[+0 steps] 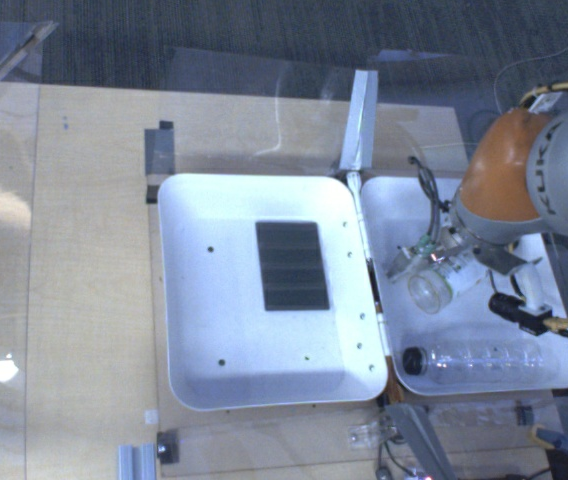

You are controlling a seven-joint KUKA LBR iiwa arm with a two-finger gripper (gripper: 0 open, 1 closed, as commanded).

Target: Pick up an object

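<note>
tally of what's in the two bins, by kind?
Dark ridged rectangular block, left bin: 1
Clear plastic bottle with dark cap, lying in the right bin: 1
Clear cup or jar, right bin, under the gripper: 1
Total: 3

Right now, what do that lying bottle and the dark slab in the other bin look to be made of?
The bottle looks like clear plastic: the white bin shows through its ribbed body, and its cap is dark. The slab looks matte black, perhaps rubber or foam, with grooves across it; the view leaves that open.
</note>
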